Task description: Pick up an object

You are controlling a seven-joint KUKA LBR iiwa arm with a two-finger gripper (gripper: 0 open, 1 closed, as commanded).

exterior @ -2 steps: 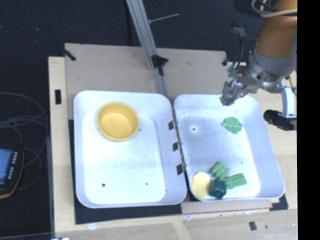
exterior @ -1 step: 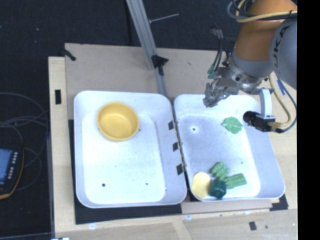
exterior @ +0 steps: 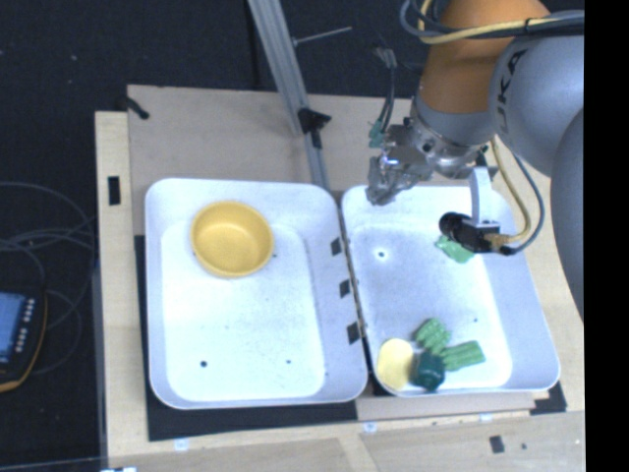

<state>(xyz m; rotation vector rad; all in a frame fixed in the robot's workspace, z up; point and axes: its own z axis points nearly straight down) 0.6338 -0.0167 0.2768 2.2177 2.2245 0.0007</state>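
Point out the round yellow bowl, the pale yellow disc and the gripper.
Round yellow bowl (exterior: 232, 238), camera view, on its inner floor.
Pale yellow disc (exterior: 394, 361), camera view, on its top face.
Gripper (exterior: 381, 193), camera view, at its fingertips.

The gripper (exterior: 381, 191) hangs over the top-left corner of the right bin (exterior: 511, 313). Green pieces (exterior: 447, 350), a yellow disc (exterior: 395, 362) and a teal block (exterior: 428, 372) cluster at that bin's bottom edge (touching). A yellow bowl (exterior: 232, 239) sits upper left in the left bin (exterior: 246, 362).
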